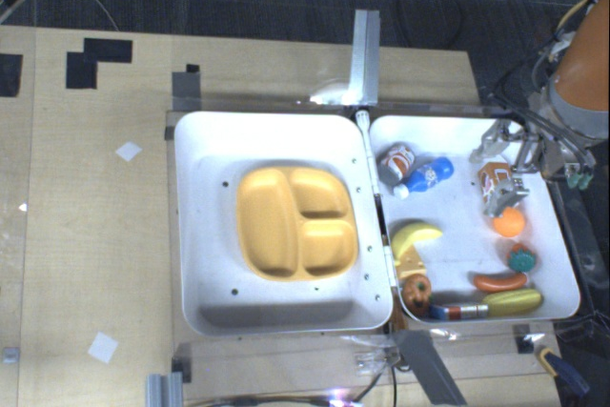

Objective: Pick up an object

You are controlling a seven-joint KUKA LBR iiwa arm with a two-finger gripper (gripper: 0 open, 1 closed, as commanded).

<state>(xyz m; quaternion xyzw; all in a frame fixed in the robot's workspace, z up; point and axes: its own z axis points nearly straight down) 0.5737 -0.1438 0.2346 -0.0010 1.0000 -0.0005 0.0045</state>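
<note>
Metal tool (502, 169) — spread, gripping nothing — hovers over a brown can (493, 176).

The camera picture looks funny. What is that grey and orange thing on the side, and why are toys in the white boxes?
That grey and orange thing is a robot arm. At its end is a gripper, like a small metal hand, for picking things up. The camera looks down from above the wooden bench.

The left bin holds a yellow tray with three sections. The right bin holds little things: a blue bottle, a small can, a banana, an orange ball, a red sausage and more.

The gripper hangs low over the right bin, by the orange ball. I cannot tell whether it has grabbed anything.
</note>
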